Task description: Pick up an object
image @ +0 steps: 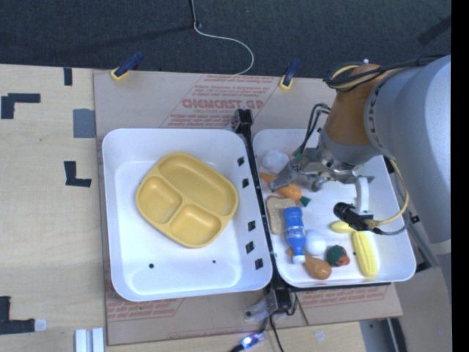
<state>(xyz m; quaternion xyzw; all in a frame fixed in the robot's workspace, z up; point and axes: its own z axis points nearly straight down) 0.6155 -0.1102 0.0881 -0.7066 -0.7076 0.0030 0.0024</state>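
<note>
Gripper [302, 173] low in the right bin [399, 270], just above an orange toy carrot [290, 192], finger state hard to tell, blue bottle [294, 229] nearby, yellow tray [187, 199] in left bin [121, 270]

Camera position: sat fixed above the bench [44, 196], fairly high.
Facing: looked down at a slant.
Coverage: took in both white bins [121, 196] side by side.
Arm [410, 116]: entered from the right.

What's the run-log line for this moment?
tool: low in right bin | near: orange toy, blue bottle | left bin: yellow tray
</note>
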